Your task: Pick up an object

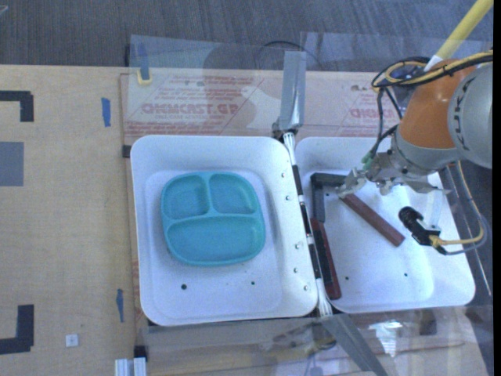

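A brown rectangular bar [376,219] lies slantwise in the right bin [407,284]. My gripper [354,185] hangs low over the bin's upper left part, just above the bar's upper end; whether it touches the bar I cannot tell. A dark grey L-shaped piece [319,193] lies just left of the gripper. Along the bin's left wall rests a long dark red stick [326,258]. A teal divided plate [213,218] sits in the middle of the left bin [156,288].
The grey arm with its orange band [429,116] comes in from the upper right over the right bin's far corner. A black plug [415,224] on a yellow cable hangs right of the bar. A metal divider [293,92] stands behind the bins.
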